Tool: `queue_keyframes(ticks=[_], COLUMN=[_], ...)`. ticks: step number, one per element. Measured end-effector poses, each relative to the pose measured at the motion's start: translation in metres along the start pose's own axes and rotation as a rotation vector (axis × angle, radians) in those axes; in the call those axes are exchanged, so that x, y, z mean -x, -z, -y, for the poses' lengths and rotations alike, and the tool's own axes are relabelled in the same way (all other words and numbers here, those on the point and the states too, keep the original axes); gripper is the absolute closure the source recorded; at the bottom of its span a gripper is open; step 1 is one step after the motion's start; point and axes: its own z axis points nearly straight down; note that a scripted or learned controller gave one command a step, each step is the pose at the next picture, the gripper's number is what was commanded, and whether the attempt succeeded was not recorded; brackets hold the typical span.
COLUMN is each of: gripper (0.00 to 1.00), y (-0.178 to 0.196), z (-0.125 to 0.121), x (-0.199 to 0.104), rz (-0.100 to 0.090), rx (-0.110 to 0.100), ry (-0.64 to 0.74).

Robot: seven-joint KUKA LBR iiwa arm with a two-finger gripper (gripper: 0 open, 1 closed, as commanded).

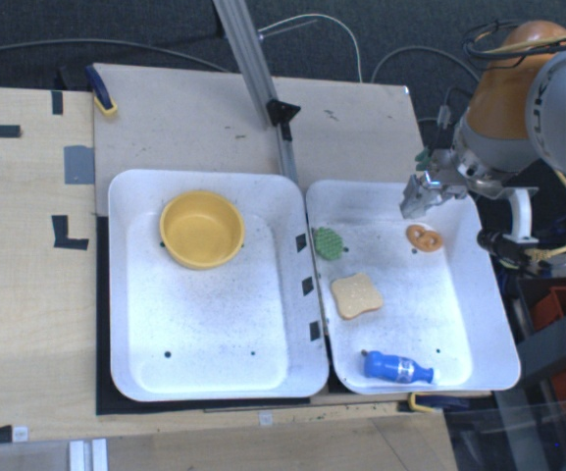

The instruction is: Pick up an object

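Two white bins are set side by side on bench; right bin (pixel 488 312) holds pretzel (pixel 424 237), bread slice (pixel 356 295), green item (pixel 329 243), blue bottle (pixel 396 368). Gripper (pixel 422 196) is seen just above-left of pretzel, nothing gripped; finger state can't be told. Yellow bowl (pixel 202 228) is seen in left bin (pixel 126 292).

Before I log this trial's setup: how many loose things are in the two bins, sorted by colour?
Yellow: 1, the bowl in the left bin
Green: 1, the round piece
Orange-brown: 1, the pretzel
Tan: 1, the bread slice
Blue: 1, the bottle
The last four lie in the right bin.
Total: 5
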Motion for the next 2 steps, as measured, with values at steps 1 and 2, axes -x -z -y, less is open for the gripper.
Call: queue_keyframes(ticks=[1, 2], gripper=[1.0, 1.0], y=[-0.005, 0.006], z=[0.012, 0.024], x=[-0.054, -0.113], rz=[-0.003, -0.004], rx=[-0.007, -0.007], ry=[0.005, 0.006])
